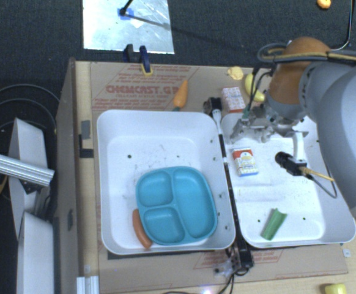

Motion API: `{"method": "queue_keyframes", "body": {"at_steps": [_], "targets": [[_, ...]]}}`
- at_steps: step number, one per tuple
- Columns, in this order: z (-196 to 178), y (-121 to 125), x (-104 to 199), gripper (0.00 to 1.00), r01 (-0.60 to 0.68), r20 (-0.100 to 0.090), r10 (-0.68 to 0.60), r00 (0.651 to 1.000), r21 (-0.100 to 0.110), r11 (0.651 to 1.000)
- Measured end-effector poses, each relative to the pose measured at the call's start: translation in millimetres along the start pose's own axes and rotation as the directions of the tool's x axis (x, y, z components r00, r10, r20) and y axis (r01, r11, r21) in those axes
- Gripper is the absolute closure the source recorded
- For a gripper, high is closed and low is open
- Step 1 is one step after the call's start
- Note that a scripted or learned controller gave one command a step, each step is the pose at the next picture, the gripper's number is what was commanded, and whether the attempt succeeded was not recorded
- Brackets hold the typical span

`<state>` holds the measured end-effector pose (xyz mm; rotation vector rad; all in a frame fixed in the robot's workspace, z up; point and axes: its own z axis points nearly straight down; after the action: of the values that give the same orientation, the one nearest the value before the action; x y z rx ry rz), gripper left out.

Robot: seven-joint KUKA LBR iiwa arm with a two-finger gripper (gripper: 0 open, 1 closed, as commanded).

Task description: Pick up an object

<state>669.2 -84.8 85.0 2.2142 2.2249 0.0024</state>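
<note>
The jaws, whose state cannot be told, hang over the right bin's (297,204) far left corner. Just below them in view a small red-and-white carton (245,162) lies flat, with a green piece (273,223) well apart near the front. The left bin (141,143) holds a blue divided tray (176,204) with an orange sausage (141,228) just beside it.

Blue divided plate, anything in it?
Empty: the blue plate shows three bare compartments. The orange sausage lies outside, beside its lower-left rim.
</note>
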Motion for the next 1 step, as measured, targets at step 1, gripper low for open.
{"method": "queue_keyframes", "body": {"at_steps": [1], "targets": [[-0.4,0.0,-9.4,0.0,-0.004,0.001,0.004,1.0,-0.001,1.0]]}}
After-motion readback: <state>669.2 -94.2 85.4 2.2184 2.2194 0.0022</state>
